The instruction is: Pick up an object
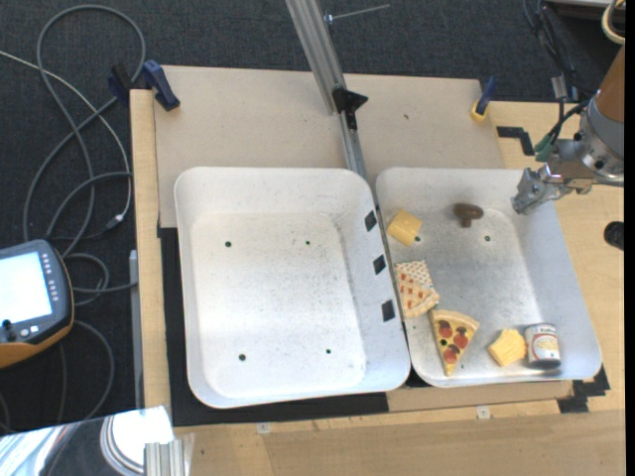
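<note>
Grey hand (529,192) over right bin's (575,296) far edge; finger gap seemingly narrow, unclear.

5 items lie in the right bin (571,266), beside the left bin (198,191).

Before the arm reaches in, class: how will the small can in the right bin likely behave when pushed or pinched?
The small can seems to lie on its side, so a nudge would probably roll it. Its smooth round wall may slip from the pincer. It sits beside the cheese wedge, which could get bumped.
</note>
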Robot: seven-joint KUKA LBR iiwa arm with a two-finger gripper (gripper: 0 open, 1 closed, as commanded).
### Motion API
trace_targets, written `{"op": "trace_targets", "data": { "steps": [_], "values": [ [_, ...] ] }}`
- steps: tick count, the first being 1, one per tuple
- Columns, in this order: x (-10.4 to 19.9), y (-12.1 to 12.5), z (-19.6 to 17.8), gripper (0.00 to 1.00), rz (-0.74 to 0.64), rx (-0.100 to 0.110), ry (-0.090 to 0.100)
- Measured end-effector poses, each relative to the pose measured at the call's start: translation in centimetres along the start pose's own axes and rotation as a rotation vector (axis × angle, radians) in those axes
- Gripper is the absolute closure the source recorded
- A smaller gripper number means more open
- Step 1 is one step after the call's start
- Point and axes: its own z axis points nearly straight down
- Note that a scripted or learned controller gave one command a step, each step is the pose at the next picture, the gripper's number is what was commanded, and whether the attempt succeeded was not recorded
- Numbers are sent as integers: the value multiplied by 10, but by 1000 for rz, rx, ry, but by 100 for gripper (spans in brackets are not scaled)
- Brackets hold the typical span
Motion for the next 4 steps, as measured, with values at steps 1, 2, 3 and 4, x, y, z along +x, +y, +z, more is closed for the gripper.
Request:
{"op": "trace_targets", "data": {
  "steps": [1,2,3,4],
  "values": [
    [57,1,-3,100,-5,8,6],
    [121,10,3,100,-6,10,6],
    [181,15,11,100,-5,12,6],
    [234,27,1,100,-5,4,5]
  ]
}}
